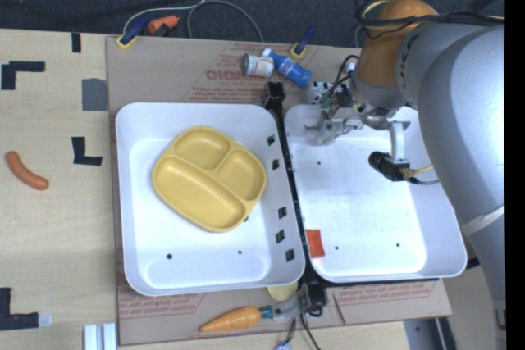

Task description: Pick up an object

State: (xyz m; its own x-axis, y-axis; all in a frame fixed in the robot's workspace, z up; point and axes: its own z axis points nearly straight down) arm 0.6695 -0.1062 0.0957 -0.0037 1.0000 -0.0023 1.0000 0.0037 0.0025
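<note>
My gripper (326, 125) hangs low over the far left corner of the right bin (410, 258), under the orange band (385, 53) of the arm. A yellow divided plate (211, 176) lies in the middle of the left bin (139, 258). A small orange-red block (314, 242) lies at the near left of the right bin, close to the divider. I see nothing held at the gripper.
A blue and white bottle (277, 65) lies on the cardboard behind the bins. A toy carrot (232, 319) rests in front of them, and a toy sausage (26, 170) lies on the bench at far left. A black cable end (388, 165) hangs off the arm over the right bin.
</note>
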